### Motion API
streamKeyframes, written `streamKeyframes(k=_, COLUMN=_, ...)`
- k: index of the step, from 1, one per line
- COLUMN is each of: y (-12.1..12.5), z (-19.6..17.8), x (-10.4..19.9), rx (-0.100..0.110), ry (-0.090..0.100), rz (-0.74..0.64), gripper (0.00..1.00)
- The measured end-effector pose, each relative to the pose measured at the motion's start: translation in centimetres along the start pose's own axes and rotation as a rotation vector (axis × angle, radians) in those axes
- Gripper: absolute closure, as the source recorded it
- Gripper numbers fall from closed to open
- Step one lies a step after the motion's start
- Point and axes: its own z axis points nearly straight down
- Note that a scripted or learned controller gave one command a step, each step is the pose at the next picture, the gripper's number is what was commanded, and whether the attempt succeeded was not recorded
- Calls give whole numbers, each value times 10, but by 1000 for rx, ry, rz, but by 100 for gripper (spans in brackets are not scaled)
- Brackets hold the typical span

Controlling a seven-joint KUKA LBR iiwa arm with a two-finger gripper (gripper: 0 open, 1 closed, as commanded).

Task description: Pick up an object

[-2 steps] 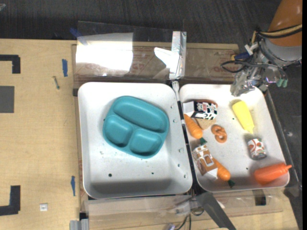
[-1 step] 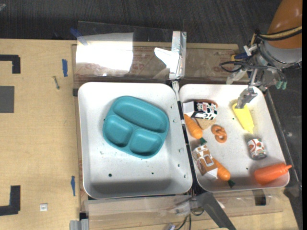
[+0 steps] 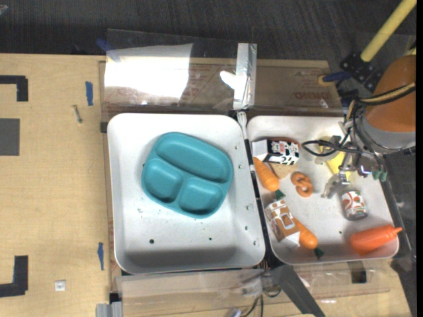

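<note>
Wooden bench (image 3: 46, 197) w/ two white bins; left bin (image 3: 125, 236) has a teal divided tray (image 3: 187, 173). Right bin (image 3: 383, 256) has the toys: two carrots, a pretzel (image 3: 302, 183), a small can (image 3: 355, 205), a cow-print box (image 3: 283, 150). Gripper (image 3: 337, 185) hangs just beside the can, nothing between its fingers; open or closed I cannot tell. Step: approach, I judge. Next it needs centering over the can & going down.
</note>
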Motion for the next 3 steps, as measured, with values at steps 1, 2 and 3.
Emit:
streamKeyframes(k=1, y=-45, z=26, x=83, rx=-1, ry=-10, rz=26, gripper=0)
streamKeyframes(k=2, y=-45, z=13, x=78, rx=3, ry=-25, rz=25, gripper=100)
streamKeyframes(k=3, y=7, z=-115, x=66, rx=3, ry=-17, rz=-70, gripper=100)
